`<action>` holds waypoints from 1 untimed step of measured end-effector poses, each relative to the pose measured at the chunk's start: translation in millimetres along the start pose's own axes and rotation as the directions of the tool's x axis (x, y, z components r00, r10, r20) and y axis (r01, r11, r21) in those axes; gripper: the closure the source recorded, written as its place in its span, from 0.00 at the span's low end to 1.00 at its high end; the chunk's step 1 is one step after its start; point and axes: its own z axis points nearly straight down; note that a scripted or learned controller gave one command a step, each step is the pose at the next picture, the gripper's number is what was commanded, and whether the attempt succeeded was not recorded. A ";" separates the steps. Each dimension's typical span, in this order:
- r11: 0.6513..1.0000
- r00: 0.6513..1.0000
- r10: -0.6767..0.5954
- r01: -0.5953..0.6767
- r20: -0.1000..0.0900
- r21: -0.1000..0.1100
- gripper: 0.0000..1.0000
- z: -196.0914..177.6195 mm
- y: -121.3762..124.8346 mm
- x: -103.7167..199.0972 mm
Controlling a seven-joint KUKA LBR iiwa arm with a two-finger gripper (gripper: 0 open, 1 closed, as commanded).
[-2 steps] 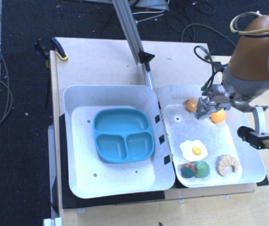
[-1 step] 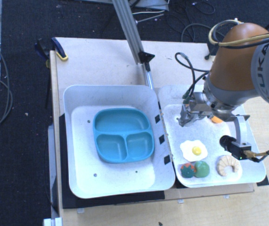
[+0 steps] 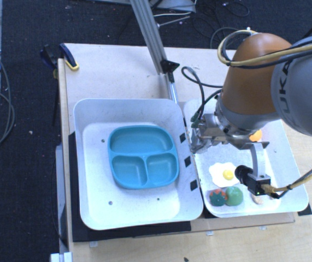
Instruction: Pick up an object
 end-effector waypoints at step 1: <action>1.000 1.000 0.000 0.000 0.000 0.000 1.00 -0.2 -9.4 48.1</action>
